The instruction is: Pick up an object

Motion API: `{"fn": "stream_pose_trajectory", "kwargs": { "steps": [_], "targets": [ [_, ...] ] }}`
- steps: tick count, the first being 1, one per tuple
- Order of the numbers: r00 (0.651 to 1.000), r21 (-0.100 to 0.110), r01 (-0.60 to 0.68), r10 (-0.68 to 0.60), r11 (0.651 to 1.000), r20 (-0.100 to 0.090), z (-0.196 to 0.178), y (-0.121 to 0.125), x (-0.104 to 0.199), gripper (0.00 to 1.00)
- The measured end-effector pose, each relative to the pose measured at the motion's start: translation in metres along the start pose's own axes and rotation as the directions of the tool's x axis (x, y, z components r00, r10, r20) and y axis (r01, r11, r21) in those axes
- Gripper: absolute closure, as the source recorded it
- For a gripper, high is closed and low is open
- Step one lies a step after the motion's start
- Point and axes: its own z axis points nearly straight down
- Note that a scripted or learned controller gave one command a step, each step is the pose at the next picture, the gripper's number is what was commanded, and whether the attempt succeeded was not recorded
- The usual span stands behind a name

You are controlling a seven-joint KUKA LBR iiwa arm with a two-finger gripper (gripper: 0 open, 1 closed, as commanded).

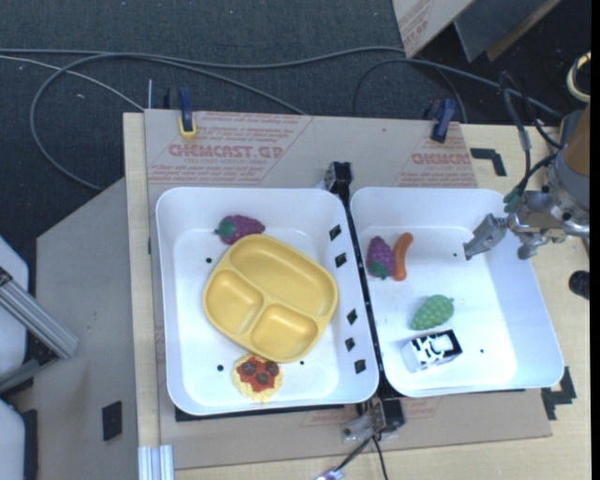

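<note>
On the surface (469, 141), a pale wooden board with red print lettering along its far edge, two shallow white bins are sitting side by side, touching along a dark central divider. Two clamps, one blue and yellow (187, 116) at the far left and one blue (442, 119) at the far right, are gripping the board's back edge. The left bin (173, 309) is carrying a yellow divided tray (271, 296), lying slightly turned; a purple grape bunch (241, 227) is resting just beyond the tray's far rim, and a small pizza-like toy (258, 377) with red topping is lying just beside its near edge. The right bin (534, 309) is holding a second purple grape bunch (379, 255) touching an orange carrot-like piece (400, 256), a green bumpy fruit (433, 311) nearer the middle, and a black-and-white box (433, 348) just in front of it. The end effector (506, 236) is hovering over the far right part of the right bin, well apart from every item; whether its two grey prongs are apart or together cannot be told from this angle, and nothing is showing between them. Beyond the board, dark grey carpet is spreading out, with thin cables (84, 70) looping across it, and a cardboard box (427, 23) is sitting at the top edge.
</note>
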Motion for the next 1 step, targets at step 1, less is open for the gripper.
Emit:
{"fn": "stream_pose_trajectory", "kwargs": {
  "steps": [1],
  "targets": [
    [1.000, -0.014, 0.003, -0.003, 1.000, 0.003, -0.0072, 0.0024, 0.0005, 0.00]
  ]
}}
